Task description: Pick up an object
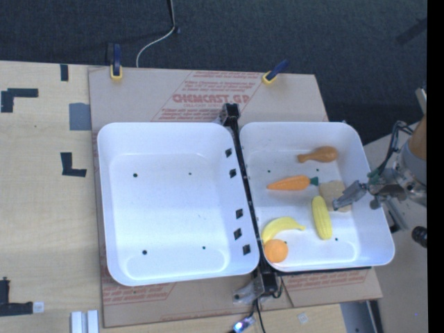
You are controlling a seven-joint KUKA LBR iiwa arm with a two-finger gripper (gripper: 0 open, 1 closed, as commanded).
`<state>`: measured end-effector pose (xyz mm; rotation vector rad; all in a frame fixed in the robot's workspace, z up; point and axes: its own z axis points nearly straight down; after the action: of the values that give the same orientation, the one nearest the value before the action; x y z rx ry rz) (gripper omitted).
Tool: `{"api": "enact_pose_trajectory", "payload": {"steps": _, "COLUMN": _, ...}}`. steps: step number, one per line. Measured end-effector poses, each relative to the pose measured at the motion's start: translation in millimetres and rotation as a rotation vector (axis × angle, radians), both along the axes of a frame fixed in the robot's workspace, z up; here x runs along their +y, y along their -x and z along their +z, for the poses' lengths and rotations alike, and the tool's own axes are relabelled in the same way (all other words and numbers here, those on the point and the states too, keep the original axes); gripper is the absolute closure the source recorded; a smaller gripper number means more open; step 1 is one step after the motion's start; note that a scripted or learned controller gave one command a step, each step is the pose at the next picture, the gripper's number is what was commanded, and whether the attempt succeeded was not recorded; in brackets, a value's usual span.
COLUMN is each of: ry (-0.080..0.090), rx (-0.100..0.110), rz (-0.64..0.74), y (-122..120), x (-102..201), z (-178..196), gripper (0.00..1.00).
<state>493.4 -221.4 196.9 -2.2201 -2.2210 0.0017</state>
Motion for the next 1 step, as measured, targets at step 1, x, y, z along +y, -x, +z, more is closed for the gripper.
{"api": "enact_pose_trajectory", "payload": {"steps": 1, "ry": 0.005, "rx": -0.006, "rz": 0.006, "y": -67.0, "x": 45.5, "z": -116.5, "gripper": 0.0}}
